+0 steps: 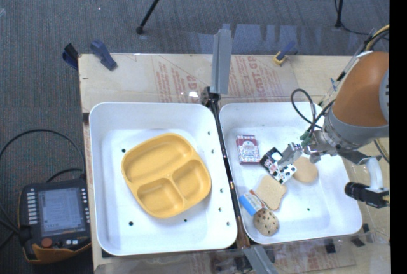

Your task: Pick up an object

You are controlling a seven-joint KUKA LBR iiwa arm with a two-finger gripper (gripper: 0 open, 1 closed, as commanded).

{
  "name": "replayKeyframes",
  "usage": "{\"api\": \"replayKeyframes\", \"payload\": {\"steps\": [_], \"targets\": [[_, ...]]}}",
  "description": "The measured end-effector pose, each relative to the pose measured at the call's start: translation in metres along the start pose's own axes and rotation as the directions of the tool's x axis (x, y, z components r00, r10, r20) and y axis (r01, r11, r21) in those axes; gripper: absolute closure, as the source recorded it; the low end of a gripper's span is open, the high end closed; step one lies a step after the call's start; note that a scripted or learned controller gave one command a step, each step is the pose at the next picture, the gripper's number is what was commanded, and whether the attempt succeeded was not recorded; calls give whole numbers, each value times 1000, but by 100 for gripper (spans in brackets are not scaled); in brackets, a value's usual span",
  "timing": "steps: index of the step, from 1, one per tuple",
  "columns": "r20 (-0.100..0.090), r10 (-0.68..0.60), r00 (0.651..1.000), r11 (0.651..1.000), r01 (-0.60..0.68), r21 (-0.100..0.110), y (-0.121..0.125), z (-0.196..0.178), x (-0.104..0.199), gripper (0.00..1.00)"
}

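Nearest me in the right bin [343, 219] I note a speckled cookie-like ball [266, 222] against the front wall, with a small blue-and-white tube [250, 204] just beside it on the left. Directly behind these lies a tan toast-shaped piece [272, 191], flat on the bin floor. Further back I see a black-and-white patterned block [278, 164], tilted, and a tan oval piece [306, 171] to its right. The gripper [294, 153] sits low over the bin, at the upper right edge of the patterned block and just left of the oval piece; I cannot tell from this angle whether it is apart or together, nor whether it grips anything. A small red-and-white box [248, 149] lies flat to the left of the block, near the bin's inner wall. In the left bin [102, 139] I record a yellow divided plate [166, 174] lying at its centre. The arm's orange band [362, 89] stands above the right bin's far right side.
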State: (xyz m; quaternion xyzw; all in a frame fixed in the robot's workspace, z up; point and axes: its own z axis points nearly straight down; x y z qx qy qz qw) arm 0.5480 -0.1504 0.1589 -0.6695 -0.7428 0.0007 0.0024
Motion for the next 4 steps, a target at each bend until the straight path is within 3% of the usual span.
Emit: {"api": "replayKeyframes", "payload": {"steps": [1,2,3,4], "targets": [[1,-43,999,999,43,-2,32,72,13,0],[0,-38,999,999,38,-2,32,63,11,100],[2,-81,997,997,81,-2,49,-21,52,100],[2,-108,994,994,108,-1,108,-27,111,100]]}}
